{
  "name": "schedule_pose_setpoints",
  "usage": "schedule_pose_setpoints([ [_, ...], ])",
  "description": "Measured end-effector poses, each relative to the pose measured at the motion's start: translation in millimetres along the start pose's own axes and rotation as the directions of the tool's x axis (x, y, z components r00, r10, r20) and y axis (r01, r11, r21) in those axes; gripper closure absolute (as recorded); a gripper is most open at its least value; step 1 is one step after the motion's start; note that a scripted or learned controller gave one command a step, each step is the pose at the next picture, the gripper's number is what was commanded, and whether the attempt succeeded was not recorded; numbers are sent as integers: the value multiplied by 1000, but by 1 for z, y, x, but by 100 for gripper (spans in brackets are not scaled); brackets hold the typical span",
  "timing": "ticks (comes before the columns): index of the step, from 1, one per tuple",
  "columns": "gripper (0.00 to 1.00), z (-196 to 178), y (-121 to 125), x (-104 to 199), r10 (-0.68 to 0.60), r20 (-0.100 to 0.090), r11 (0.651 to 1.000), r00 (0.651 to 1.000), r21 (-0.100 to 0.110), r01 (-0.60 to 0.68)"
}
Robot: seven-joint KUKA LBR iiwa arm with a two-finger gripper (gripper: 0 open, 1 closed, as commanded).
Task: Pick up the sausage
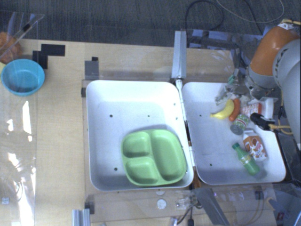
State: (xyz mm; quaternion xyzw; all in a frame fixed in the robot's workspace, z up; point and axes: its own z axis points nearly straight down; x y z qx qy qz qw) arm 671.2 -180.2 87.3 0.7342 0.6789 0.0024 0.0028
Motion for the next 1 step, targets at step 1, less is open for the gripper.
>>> schedule_pose_setpoints([
  [1,0,-1,1,-7,-113,1,994,994,-1,113],
])
